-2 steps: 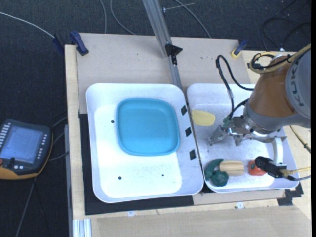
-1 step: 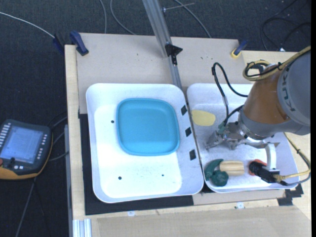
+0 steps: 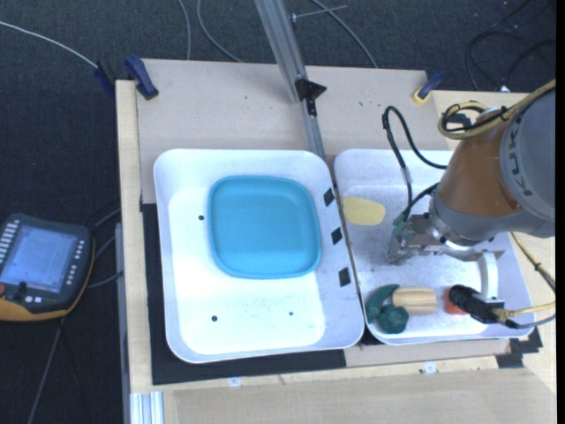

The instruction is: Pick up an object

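Hovering low over the right bin, the hand sits mid-bin; whether it is spread or pressed together cannot be told. The yellow piece lies just up-left of it. The green object and wooden cylinder, long axis left-right, lie below, near the front wall.

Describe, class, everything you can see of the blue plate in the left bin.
The blue plate is a rounded square, light blue, smooth and plastic-looking, with a raised rim around a flat centre. It lies flat and upright in the left bin, toward that bin's upper middle, touching only the bin floor, with nothing on it.
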{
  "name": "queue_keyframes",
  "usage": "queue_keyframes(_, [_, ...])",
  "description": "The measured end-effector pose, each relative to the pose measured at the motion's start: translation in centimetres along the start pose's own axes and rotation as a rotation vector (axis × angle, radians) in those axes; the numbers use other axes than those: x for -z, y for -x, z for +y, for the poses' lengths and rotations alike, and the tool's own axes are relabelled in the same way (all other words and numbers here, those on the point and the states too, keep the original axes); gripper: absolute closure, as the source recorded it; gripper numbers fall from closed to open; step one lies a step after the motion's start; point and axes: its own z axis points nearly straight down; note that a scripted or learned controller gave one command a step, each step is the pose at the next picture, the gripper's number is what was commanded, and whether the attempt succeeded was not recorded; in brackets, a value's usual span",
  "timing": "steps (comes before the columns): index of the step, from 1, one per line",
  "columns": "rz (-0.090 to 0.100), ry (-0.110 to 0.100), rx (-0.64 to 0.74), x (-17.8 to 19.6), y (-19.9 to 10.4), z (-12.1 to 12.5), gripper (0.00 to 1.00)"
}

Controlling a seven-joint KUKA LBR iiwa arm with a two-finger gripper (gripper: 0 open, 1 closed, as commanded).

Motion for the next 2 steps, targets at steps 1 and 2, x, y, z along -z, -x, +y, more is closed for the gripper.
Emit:
queue_keyframes(1, [-0.001, 0.003, -0.001, 4.7, 0.8, 0.5, 1.00])
queue_keyframes(2, [-0.001, 0.005, 0.000, 11.0, 0.8, 0.7, 1.00])
